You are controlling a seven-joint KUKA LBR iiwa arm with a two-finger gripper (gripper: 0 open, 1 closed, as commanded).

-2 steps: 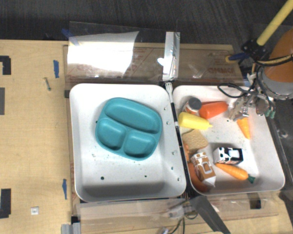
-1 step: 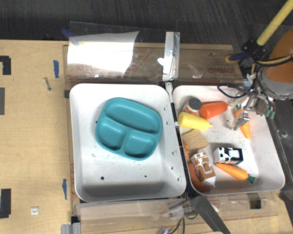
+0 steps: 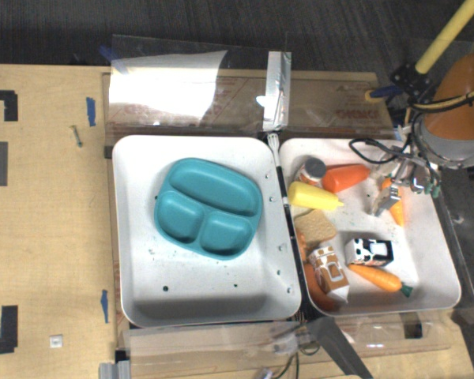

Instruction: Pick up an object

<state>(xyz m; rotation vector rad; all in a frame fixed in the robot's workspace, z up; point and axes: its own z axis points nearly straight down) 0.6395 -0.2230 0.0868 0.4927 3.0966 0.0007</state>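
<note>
Carrot (image 3: pixel 377 277) at right bin (image 3: pixel 450 283) front, long axis left-right, tip left; gripper (image 3: pixel 387 200) above, finger state unclear.

The right bin (image 3: pixel 446 283) holds a jumble of toy food. At its 12 o'clock lies an orange carrot-like piece (image 3: pixel 346 177), tilted, with a small grey-brown round piece (image 3: pixel 313 167) just beside it toward 9 o'clock. Below them a yellow piece (image 3: pixel 314 198) lies on its side, touching a tan slice of bread (image 3: pixel 316 226). Toward 6 o'clock stands a small brown and white carton (image 3: pixel 329 268). Near the centre sits a black and white block (image 3: pixel 369 251), and just under it a carrot (image 3: pixel 377 277) with a green tip pointing to 4 o'clock.
</note>
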